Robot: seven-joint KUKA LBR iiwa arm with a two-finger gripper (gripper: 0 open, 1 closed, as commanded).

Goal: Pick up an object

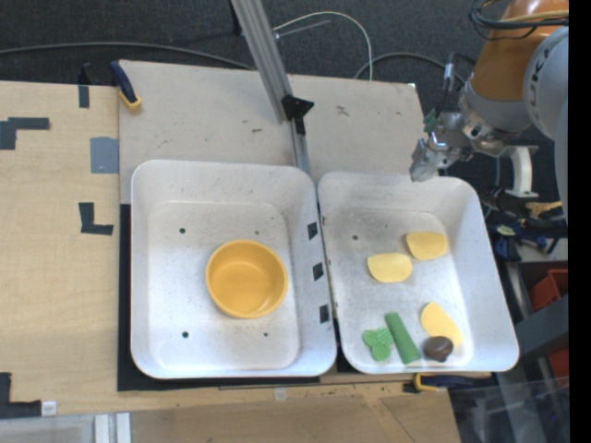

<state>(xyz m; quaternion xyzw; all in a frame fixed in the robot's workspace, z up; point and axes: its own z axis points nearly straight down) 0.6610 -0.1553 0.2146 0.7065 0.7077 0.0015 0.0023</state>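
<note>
Yellow pieces are the easy targets: two flat chips (407, 256) mid right bin (480, 247), well apart from the walls; a third yellow piece (440, 322) sits crowded by a brown lump (438, 347) and green bits (391, 339). Gripper (426, 161) hangs above the bin's far rim; can't tell its opening, nothing visibly held. I'd go straight down on an isolated chip. Left bin (148, 247) holds a yellow bowl (246, 278). Pale bench (55, 173), dark floor, cables behind.

yellow bowl (246, 278), left bin (157, 192), gripper (423, 169) above
</note>
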